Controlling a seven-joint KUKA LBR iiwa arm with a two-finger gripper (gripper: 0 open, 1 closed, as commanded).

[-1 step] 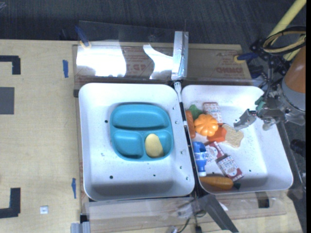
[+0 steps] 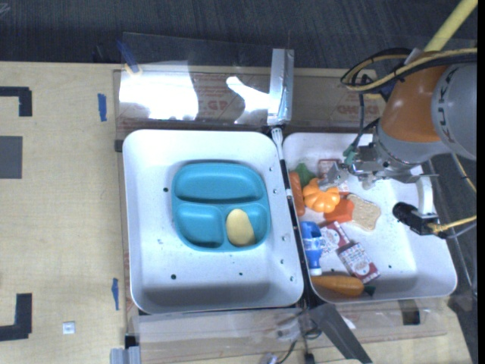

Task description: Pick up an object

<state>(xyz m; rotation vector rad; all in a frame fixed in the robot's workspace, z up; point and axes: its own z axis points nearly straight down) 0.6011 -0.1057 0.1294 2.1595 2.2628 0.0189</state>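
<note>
The right bin (image 2: pixel 432 268) holds a heap of toy food along its left side. In it lie an orange pumpkin (image 2: pixel 321 199), a slice of toast (image 2: pixel 366 213), a green piece (image 2: pixel 305 171), a blue bottle (image 2: pixel 311 243), a red ketchup bottle (image 2: pixel 353 256) and an orange sausage (image 2: pixel 339 284). My gripper (image 2: pixel 339 177) hangs over the back of this bin, just above and behind the pumpkin, its tip lost among the items. I see nothing lifted in it.
In the left bin (image 2: pixel 144 203) sits a blue divided plate (image 2: pixel 216 184) with a yellow egg-shaped toy (image 2: pixel 240 227) in its front right compartment. A black cable end (image 2: pixel 410 216) hangs over the right bin. A ridge (image 2: pixel 292 226) separates the bins.
</note>
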